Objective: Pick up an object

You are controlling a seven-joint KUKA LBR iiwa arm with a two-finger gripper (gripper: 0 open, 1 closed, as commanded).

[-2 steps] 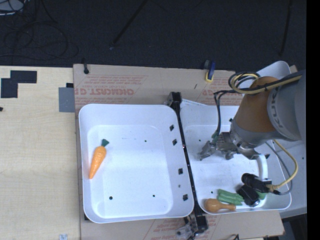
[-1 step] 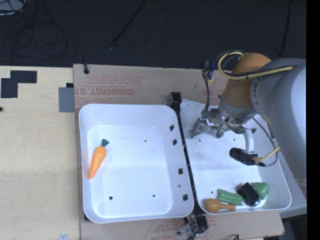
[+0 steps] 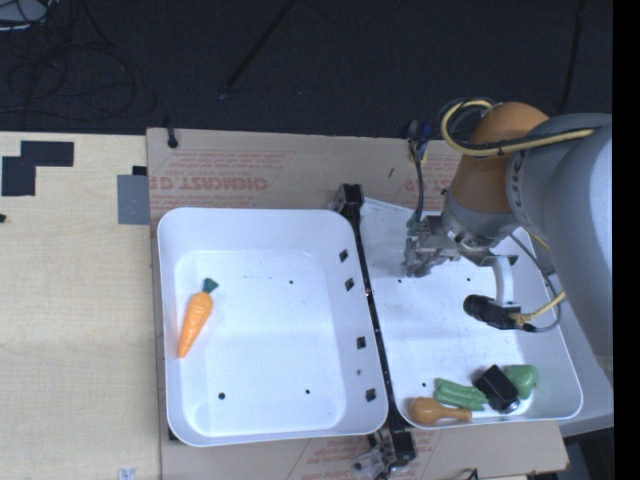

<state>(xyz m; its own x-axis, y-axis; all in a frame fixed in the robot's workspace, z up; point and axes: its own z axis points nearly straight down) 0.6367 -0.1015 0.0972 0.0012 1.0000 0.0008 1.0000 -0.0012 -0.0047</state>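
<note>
The gripper (image 3: 418, 261) hangs over the right bin's (image 3: 440, 343) bare upper floor, carrying nothing, so the reach isn't made yet and it needs to swing toward the near-rim cluster of pear (image 3: 437, 411), green pod (image 3: 459, 394) and black block (image 3: 497, 386), crowded together, while the carrot (image 3: 195, 317) lies alone in the left bin (image 3: 260, 230).

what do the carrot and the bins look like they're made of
Carrot: probably moulded plastic, a toy; uniform orange body, flat green top, slight sheen.
Left bin and right bin: likely thin formed plastic; smooth glossy white, rounded corners, soft reflections on the floor.
</note>
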